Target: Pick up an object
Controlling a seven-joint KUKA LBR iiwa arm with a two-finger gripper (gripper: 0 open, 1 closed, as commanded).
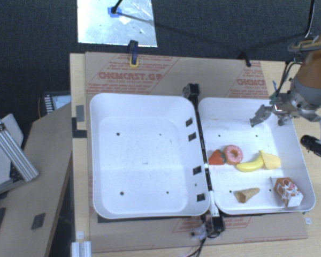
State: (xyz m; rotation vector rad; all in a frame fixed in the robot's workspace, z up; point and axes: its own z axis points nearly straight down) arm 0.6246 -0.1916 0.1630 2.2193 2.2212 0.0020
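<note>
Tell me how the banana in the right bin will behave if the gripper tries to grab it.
The banana looks like a smooth, curved toy, so it may slip or pivot between narrow fingers. It seems light for its size and would probably slide if nudged. It touches the yellow piece and lies close to the pink donut, so those would likely shift too.

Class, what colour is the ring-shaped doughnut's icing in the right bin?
Pink, seen in the camera view: doughnut.

Arm reaching in from right, orange-banded wrist high, claw (pixel 267 115) angled down-left.
</note>
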